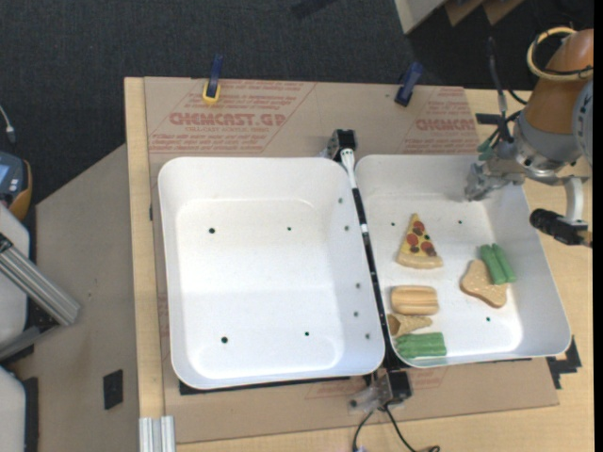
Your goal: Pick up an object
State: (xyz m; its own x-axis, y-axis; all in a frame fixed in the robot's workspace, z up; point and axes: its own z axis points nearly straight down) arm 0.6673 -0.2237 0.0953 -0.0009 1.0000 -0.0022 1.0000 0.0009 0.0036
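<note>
The gripper (pixel 479 183) hangs over the far right corner of the right bin (pixel 528 342), its grey metal fingers pointing down toward the white floor; how far apart they stand cannot be told at this size, and nothing shows between them. Nearest to it, toward the camera and a little to the view's left, lies a toy pizza slice (pixel 418 243), a yellow wedge with red dots and a pale crust, its tip pointing toward the far rim; nearer the camera still, almost straight below the gripper in the view, a tan toast-shaped piece (pixel 481 286) lies with a green stick (pixel 496 263) across its far edge; further left and nearer, a tan hot-dog bun (pixel 415 299) lies flat, a small brownish scrap (pixel 406 324) touching its near side, and a green block (pixel 420 346) rests by the near rim. All lie well apart from the gripper. The left bin (pixel 179 281) stands beside the right one, the two rims meeting along a black strip; both rest on a brown cardboard sheet (pixel 283 111) printed in red, held by a yellow clamp (pixel 213 85) and a blue clamp (pixel 409 85); dark carpet lies beyond.
</note>
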